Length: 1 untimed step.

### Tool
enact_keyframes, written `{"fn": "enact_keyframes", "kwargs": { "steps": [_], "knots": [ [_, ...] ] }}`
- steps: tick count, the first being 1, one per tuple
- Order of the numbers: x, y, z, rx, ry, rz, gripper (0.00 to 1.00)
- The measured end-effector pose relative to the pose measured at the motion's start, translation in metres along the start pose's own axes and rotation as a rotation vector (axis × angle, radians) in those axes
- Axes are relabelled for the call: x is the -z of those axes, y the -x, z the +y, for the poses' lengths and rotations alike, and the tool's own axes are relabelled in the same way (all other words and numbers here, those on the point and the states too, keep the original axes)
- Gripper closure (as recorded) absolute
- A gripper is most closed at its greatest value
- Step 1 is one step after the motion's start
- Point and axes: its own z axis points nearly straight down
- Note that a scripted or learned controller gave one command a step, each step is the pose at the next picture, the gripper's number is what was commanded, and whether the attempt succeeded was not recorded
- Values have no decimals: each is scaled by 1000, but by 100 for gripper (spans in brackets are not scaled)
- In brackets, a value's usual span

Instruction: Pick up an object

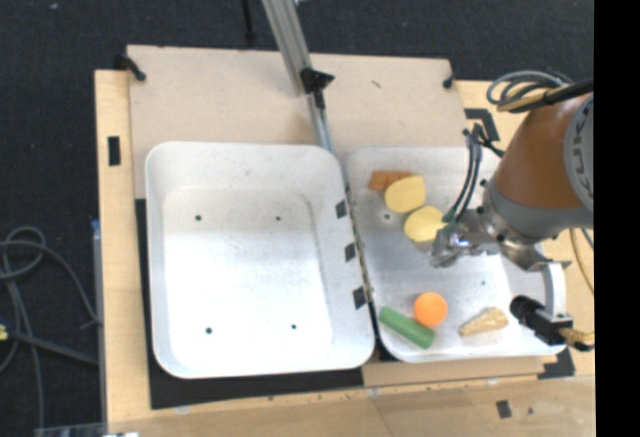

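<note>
The right bin (400, 255) holds two yellow rounded objects: one (405, 193) near the back and another (423, 223) just in front of it. An orange-brown piece (384, 180) lies behind them. An orange ball (430, 309), a green cylinder (405, 327) and a tan wedge (484, 322) lie near the front wall. My gripper (447, 250) hangs over the bin's middle, just right of the nearer yellow object, below the arm's orange band (545, 160).
The left bin (250, 255) stands beside the right one, with a dark divider (352, 250) between them. A slanted metal rail (285, 20) rises from the back of the bench. Cables (30, 275) lie on the floor at left.
</note>
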Motion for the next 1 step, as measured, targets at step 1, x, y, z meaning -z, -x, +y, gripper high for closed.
{"fn": "enact_keyframes", "kwargs": {
  "steps": [1],
  "knots": [
    [63,-2,-1,1,1,0,100]
  ]
}}
